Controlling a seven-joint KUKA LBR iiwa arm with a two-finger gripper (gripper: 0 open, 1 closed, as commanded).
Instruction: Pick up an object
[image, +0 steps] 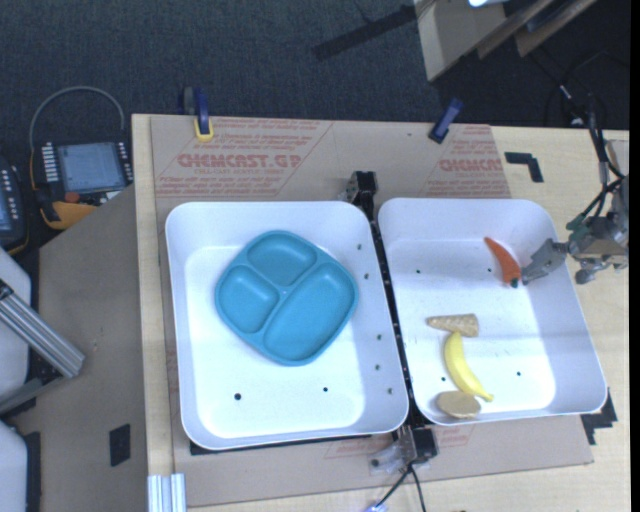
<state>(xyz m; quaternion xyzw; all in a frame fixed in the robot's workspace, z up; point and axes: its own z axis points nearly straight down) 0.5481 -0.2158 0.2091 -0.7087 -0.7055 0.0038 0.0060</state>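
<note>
carrot (502, 258) | long axis slanted, tip lower-right | gripper (530, 268) beside tip, grip state unclear

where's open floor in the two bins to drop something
Left bin: bare strip along the near wall, below the blue divided plate, and a narrower one along its left wall. Right bin: bare patch at the far left corner, above the cracker. Crowded spots: near the carrot beside the pincer, and around the banana.
</note>
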